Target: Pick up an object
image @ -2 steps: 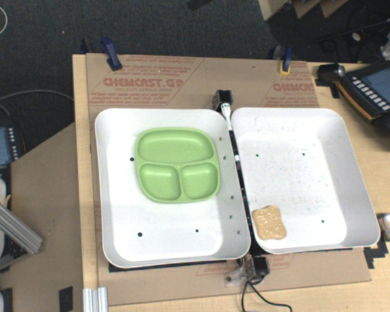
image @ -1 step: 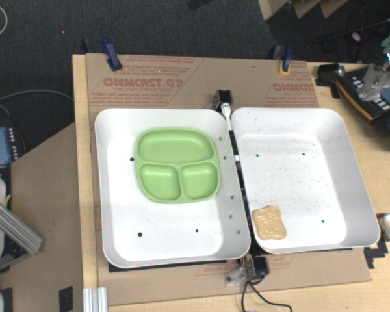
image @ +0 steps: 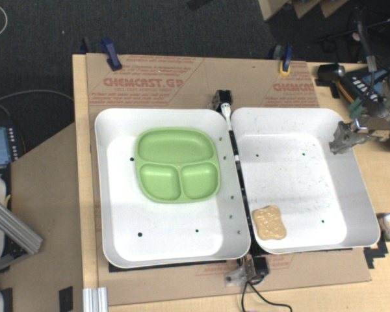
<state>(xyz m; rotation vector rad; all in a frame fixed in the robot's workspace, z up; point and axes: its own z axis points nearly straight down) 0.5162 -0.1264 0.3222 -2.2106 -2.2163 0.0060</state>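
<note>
So the flat tan cookie-shaped piece (image: 269, 223) sits in the near-left corner of the right white bin (image: 341, 194), and the grey metal gripper (image: 346, 137) hangs over that same bin's far-right rim, basically the diagonal opposite. Can't tell from here how the gripper is set, but nothing's in it.

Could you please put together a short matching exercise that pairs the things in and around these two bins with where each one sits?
Things:
1. green divided plate
2. tan flat object
3. gripper
4. blue clamp

Places:
A. right bin's near-left corner
B. bench's far edge, left side
C. middle of the left bin
D. right bin's far-right rim

Pairs: 1-C, 2-A, 3-D, 4-B
</note>
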